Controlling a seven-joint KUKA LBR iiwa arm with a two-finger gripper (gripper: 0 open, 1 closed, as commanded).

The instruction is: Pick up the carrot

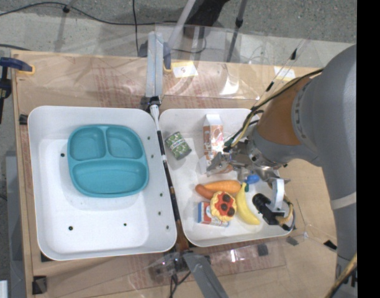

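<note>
Bench, right bin [177,219] | carrot [220,187] beside banana [245,207], carton [212,135] behind

Both bins [41,185] white. Divided tray [108,160] in the left one: plain teal. Right bin: carrot [218,187] orange; banana [246,208] yellow; small can [177,145] dark green with pale markings; carton [213,135] white and brown-orange; round item [223,205] red with yellow spots, possibly a strawberry. Arm [314,117] grey, orange band. Tabletop [84,85] light brown.
</note>
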